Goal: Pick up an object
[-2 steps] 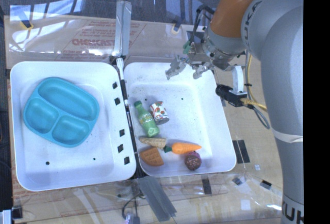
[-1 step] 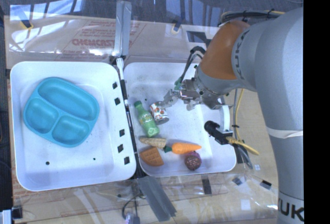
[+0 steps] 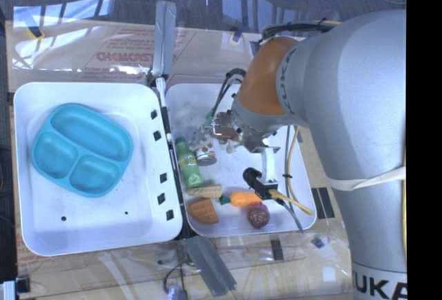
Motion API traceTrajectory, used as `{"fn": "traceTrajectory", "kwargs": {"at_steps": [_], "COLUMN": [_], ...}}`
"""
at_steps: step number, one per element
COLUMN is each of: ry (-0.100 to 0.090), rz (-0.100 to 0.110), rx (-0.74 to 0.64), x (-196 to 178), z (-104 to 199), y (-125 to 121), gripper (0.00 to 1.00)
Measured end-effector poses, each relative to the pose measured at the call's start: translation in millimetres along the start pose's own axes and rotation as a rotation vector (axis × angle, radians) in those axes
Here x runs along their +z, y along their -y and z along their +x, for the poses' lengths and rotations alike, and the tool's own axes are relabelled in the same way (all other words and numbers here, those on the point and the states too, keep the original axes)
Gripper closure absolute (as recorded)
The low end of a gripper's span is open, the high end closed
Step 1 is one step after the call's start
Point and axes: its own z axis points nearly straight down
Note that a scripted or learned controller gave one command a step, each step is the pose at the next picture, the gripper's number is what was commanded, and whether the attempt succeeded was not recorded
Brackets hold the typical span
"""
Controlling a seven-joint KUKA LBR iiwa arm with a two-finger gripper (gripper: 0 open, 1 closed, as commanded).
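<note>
Right white bin (image 3: 195, 102), carrot (image 3: 243, 200) lying crosswise, green top pointing left

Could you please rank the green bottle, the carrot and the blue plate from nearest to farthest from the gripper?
1. Green bottle, beside the gripper, right bin.
2. Carrot, same bin's front.
3. Blue plate, left bin.

Bright, even light; bluish glare streaks the clear sheet (image 3: 62, 14) behind the left bin (image 3: 103, 222); soft shadows, slightly grainy.

Plate (image 3: 81, 148) in L bin (image 3: 83, 222); bottle (image 3: 187, 162), carrot (image 3: 245, 200) in R bin (image 3: 193, 101).
</note>
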Motion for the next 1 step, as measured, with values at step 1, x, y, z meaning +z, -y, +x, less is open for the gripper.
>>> {"fn": "traceTrajectory", "kwargs": {"at_steps": [1], "ry": [0.0], "rz": [0.002], "rx": [-0.003], "x": [-9.3], "z": [0.2], "y": [0.1], "gripper": [1.0]}}
